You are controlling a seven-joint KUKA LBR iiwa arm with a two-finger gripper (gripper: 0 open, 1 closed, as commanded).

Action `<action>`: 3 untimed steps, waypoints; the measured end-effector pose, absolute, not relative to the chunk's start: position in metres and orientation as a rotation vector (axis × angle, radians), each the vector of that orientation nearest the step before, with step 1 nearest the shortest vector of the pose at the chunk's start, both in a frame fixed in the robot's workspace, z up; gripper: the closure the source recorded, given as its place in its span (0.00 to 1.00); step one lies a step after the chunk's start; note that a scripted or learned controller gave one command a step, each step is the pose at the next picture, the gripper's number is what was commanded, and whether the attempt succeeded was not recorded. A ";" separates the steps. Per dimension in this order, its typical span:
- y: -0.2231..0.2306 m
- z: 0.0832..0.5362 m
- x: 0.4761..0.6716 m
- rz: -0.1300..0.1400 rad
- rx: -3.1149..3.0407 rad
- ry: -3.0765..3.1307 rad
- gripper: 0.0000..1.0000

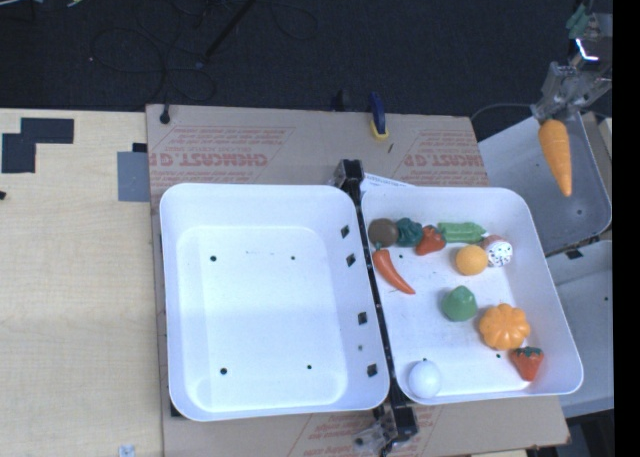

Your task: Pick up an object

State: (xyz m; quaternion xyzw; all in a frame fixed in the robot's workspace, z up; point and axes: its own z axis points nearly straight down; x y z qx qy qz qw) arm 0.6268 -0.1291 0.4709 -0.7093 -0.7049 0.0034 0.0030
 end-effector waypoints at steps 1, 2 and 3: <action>-0.158 0.541 0.645 -0.001 -2.226 -2.224 1.00; -0.215 0.537 0.622 0.005 -2.222 -2.216 1.00; -0.213 0.409 0.601 0.012 -2.215 -2.209 1.00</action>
